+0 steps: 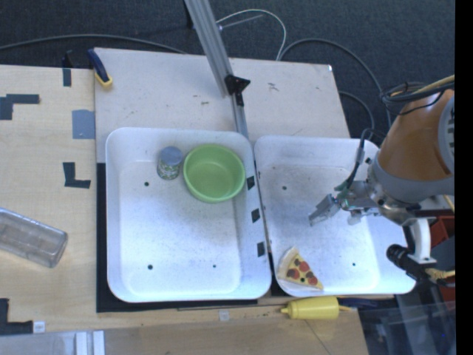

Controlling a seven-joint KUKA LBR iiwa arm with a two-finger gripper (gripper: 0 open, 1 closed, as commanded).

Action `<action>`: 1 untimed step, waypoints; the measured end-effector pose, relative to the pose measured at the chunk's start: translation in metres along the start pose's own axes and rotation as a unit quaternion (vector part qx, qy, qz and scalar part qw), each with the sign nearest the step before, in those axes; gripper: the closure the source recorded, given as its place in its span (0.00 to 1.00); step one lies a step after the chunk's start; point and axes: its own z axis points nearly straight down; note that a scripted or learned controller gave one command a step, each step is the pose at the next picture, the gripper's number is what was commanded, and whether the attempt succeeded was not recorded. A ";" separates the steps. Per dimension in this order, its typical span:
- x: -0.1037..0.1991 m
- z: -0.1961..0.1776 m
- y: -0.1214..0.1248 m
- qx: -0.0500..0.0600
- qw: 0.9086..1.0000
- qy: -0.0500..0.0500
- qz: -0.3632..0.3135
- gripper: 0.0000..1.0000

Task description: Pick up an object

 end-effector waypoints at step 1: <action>0.000 0.000 0.000 0.000 1.000 0.000 0.000 0.00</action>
